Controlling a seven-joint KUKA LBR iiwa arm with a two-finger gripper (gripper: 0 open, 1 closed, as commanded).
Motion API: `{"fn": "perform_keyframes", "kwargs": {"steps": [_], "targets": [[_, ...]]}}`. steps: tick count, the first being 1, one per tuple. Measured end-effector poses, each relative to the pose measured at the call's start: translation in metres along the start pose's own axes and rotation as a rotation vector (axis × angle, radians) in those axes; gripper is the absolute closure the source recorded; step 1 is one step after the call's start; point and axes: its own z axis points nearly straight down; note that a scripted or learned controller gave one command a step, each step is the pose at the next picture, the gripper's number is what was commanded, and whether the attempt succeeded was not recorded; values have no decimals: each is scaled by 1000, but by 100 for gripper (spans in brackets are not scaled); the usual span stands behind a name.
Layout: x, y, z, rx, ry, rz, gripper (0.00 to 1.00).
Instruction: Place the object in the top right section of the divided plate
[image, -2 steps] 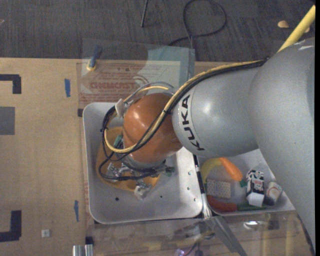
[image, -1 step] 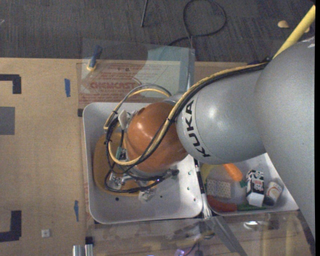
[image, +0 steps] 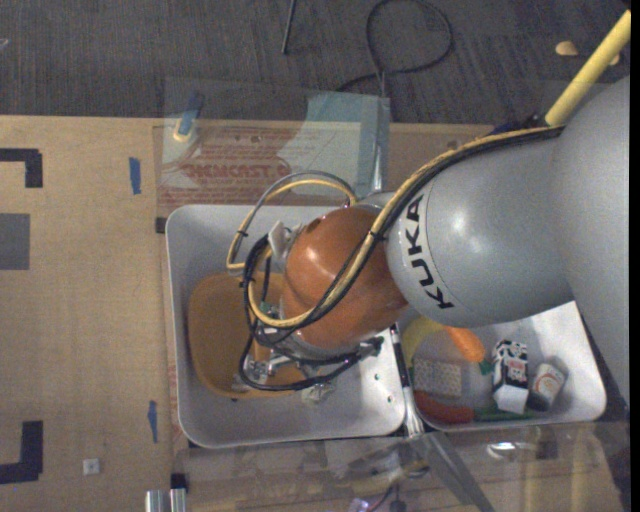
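Note:
An orange divided plate (image: 212, 335) lies in the left white bin (image: 195, 240), mostly covered by the arm. The arm's orange wrist band (image: 335, 275) and its cables hang directly over the plate. The gripper (image: 262, 365) reaches down over the plate's near part, and its fingertips are hidden by the wrist and wiring. No object shows between the fingers. The plate's sections under the arm are out of sight.
The right bin (image: 585, 395) holds several small items: a yellow and orange piece (image: 450, 340), a red item (image: 445, 408), a small black-and-white carton (image: 510, 365) and a round tin (image: 548, 380). A clear sheet with a label (image: 260, 160) lies behind the left bin.

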Motion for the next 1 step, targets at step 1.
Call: {"fn": "perform_keyframes", "kwargs": {"steps": [1], "targets": [[-1,-1,-11,2,-4,6,100]]}}
